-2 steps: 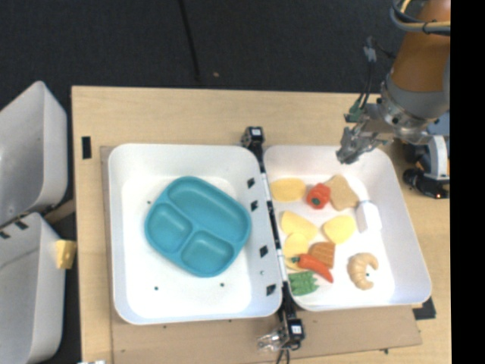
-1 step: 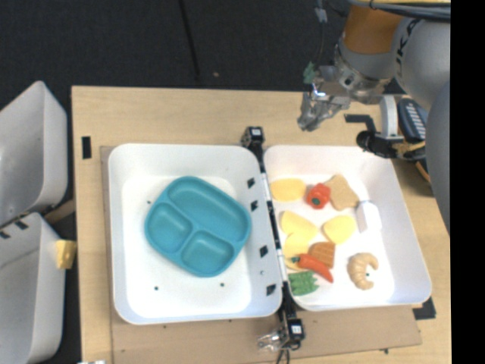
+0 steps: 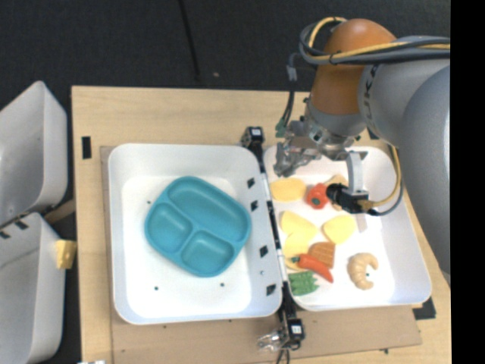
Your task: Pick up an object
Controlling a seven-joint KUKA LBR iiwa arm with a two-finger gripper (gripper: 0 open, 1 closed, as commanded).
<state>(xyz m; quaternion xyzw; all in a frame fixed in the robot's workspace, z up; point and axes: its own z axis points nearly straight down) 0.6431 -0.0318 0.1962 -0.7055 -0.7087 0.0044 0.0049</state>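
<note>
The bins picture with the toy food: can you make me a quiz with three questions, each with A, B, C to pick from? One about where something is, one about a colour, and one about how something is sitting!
1. Where is the croissant?
A. In the right bin
B. On the blue plate
C. On the wooden bench outside the bins

2. What colour is the divided plate in the left bin?
A. Red
B. Blue
C. Yellow

3. How is the plate sitting?
A. Standing on its edge
B. Flat, with its compartments facing up
C. Stacked on top of the toy food

Answers:
1. A: the croissant lies near the lower right corner of the right bin, beside the other toy food.
2. B: the plate is blue against the white bin floor.
3. B: its three compartments show from above, so it lies flat and open side up.
</note>
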